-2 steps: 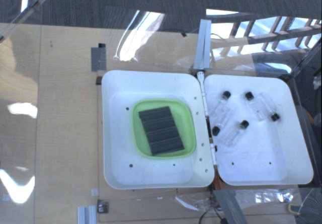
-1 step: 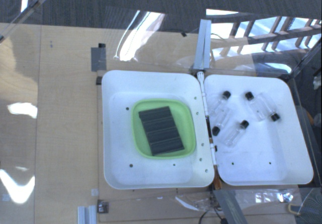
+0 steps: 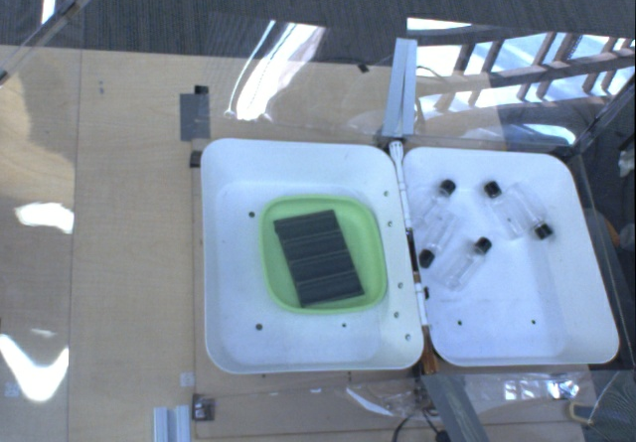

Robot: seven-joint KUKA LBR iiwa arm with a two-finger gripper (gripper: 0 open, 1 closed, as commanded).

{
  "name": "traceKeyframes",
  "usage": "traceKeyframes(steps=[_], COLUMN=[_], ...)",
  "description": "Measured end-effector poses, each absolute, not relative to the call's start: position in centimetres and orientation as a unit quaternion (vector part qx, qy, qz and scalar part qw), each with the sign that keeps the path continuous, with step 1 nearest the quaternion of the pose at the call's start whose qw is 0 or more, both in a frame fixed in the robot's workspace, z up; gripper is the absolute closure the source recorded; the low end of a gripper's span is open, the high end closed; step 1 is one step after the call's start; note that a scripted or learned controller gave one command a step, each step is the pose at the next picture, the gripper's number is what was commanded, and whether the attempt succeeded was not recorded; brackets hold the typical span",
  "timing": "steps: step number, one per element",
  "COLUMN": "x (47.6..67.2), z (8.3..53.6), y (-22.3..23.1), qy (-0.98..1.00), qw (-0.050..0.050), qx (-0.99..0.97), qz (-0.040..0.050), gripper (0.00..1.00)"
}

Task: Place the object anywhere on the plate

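Camera view, centre-left of the frame: a dark grey ribbed rectangular block lies flat on the light green square plastic plate, tilted a little against the plate's edges. The plate sits in the left shallow white bin. In the right shallow white bin, at centre-right, several small clear bottles with black caps lie scattered, well apart from the plate. I cannot tell the state of my gripper, nor how the block lies relative to it.
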State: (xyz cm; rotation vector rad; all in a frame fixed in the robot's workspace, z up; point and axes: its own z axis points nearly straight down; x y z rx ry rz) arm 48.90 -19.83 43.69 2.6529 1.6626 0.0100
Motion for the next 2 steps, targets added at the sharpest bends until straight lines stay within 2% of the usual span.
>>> traceKeyframes(steps=[2], x=[48.90], z=[43.69], y=[-19.83], qy=[0.531], qw=[0.005], qx=[0.847], qz=[0.0032], gripper=[0.00])
